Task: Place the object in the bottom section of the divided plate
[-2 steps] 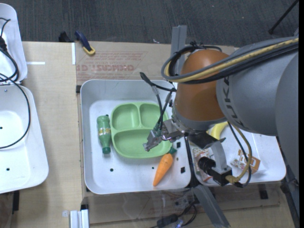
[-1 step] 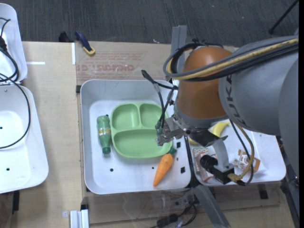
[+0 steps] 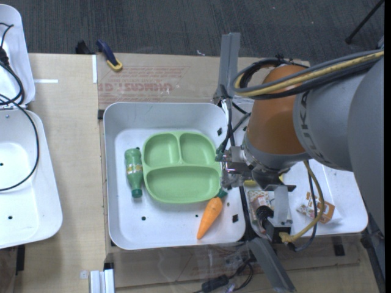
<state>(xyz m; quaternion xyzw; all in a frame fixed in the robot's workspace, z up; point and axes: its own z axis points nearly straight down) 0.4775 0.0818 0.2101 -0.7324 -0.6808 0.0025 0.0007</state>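
Nearest me, the toy carrot [image 3: 209, 217] lies on the floor of the left bin [image 3: 116, 224], tilted, its green top touching the lower right corner of the green divided plate [image 3: 181, 166] and its tip pointing toward the bin's near wall. I take it as the likeliest object to move, though the green bottle [image 3: 134, 172] lying just beside the plate's left edge could equally be meant. The gripper [image 3: 231, 170] sits at the plate's right rim, above the carrot's leafy end, but the wrist hides it and I cannot tell how it is set. Nothing is visibly held. To do this well, I would come down across the carrot's thick middle, square to its long axis, lift clear of the rim, then release low over the wide bottom section. Beyond that are the two smaller upper sections.
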